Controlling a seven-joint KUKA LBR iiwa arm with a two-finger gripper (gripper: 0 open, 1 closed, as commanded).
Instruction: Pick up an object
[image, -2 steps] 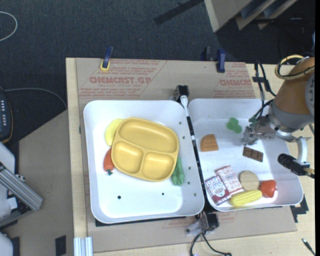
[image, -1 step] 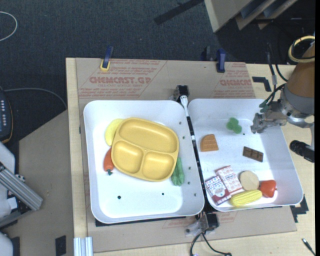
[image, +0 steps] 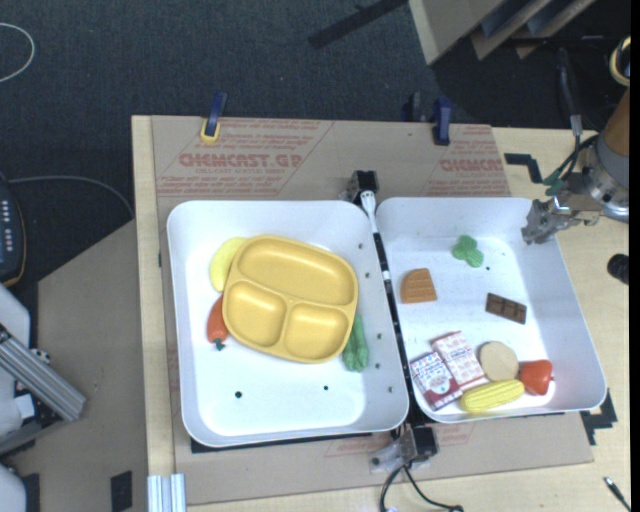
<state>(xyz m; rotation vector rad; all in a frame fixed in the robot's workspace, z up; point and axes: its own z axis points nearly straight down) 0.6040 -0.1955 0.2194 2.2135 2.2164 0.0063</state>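
Hovering at the far right rim of the right bin (image: 575, 300), the gripper (image: 540, 222) hung just over the bin's upper right corner, carrying nothing visible; whether the jaws stood apart or together could not be told at this size

Right bin, contents, all loose and lying flat, so each was open to a grasp from above:
- green leafy piece (image: 466, 250), upper middle, the nearest item to the gripper
- tan bread-like wedge (image: 418, 286), near the left wall
- brown chocolate bar (image: 505, 308), right of centre, standing clear of its neighbours
- red-and-white packet (image: 445, 366), lower left
- round beige cookie (image: 498, 359), touching or just beside the packet
- yellow corn cob (image: 492, 396), against the front wall
- red-orange piece (image: 536, 375), just beside the corn cob's right end

Left bin (image: 195, 330), contents:
- yellow divided plate (image: 288, 298), tilted, resting over other pieces
- yellow piece (image: 225, 262), red piece (image: 217, 325) and green piece (image: 356, 345), each half tucked under the plate's edge, hence poorly placed for picking

Both bins sat side by side on the cardboard-covered tabletop (image: 300, 150), held by clamps at the far edge

Judgement: no object had been taken; the isolated items in the right bin, the green leafy piece or chocolate bar, looked the easiest candidates, the crowded front corner the riskiest
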